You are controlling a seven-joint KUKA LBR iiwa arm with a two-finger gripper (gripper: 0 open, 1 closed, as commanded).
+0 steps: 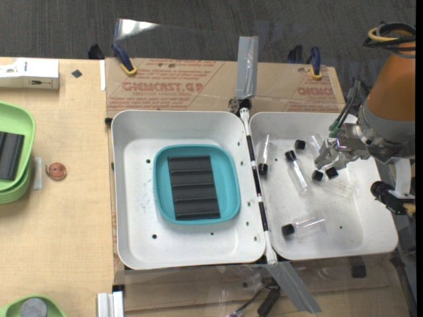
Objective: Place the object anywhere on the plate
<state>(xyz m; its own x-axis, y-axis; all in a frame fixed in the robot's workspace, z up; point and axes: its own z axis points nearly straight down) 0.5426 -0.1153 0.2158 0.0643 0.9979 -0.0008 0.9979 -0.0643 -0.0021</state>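
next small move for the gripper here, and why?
Probably a short descent onto the nearest clear plastic vial with a black cap. The gripper hovers over the right white bin, among the scattered vials, with nothing visibly between its parts, and the teal plate with its black ribbed insert in the left white bin bears no vial.

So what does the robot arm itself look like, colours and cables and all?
A bulky grey arm with a broad orange band above the wrist, yellow and black cable looped at its top, green wiring down the side, ending in a small silvery metal pincer.
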